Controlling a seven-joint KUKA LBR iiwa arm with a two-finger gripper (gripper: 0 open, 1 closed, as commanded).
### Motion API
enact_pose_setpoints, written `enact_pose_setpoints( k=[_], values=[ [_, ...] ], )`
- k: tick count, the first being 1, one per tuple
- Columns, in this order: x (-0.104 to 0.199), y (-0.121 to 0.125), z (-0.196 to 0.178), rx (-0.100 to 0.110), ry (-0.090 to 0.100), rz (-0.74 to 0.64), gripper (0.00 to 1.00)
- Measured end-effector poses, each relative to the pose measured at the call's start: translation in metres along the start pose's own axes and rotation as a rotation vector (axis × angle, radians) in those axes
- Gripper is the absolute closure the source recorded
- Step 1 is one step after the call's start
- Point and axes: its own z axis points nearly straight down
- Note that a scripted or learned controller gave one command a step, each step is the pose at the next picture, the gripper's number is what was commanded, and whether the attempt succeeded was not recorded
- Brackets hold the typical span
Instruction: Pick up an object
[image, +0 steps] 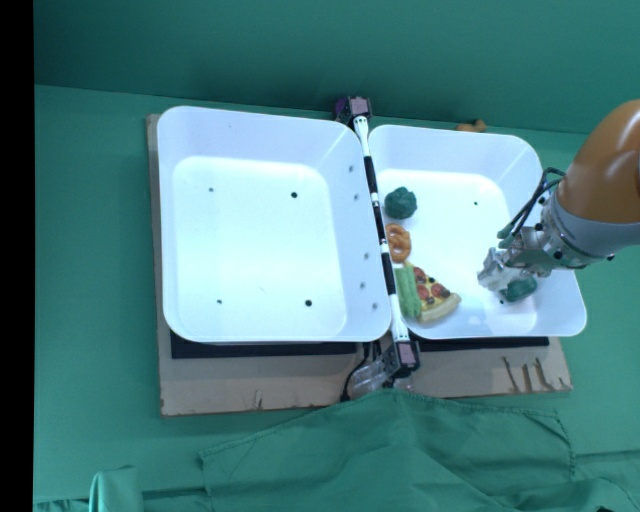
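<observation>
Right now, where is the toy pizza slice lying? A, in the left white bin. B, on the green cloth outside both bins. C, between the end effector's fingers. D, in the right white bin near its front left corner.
D: the triangular toy pizza slice with red toppings lies in the shallow right white bin, near its front left corner, beside the divider, apart from the end effector.

camera view: fixed overhead | slanted down | both bins (262, 120) visible | arm (600, 200) enters right
</observation>
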Motion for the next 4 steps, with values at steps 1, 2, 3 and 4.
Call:
enact_pose_setpoints(
  k=[1,2,3,4],
  values=[
    [-0.04,-0.007,0.051,-0.001,0.006,-0.001,1.0],
    [-0.038,0.069,0.04,-0.003,-0.001,-0.008,1.0],
    [-0.029,0.077,-0.009,-0.002,0.0,-0.005,1.0],
    [-0.041,0.031,0.048,-0.003,0.001,0.001,1.0]
  ],
)
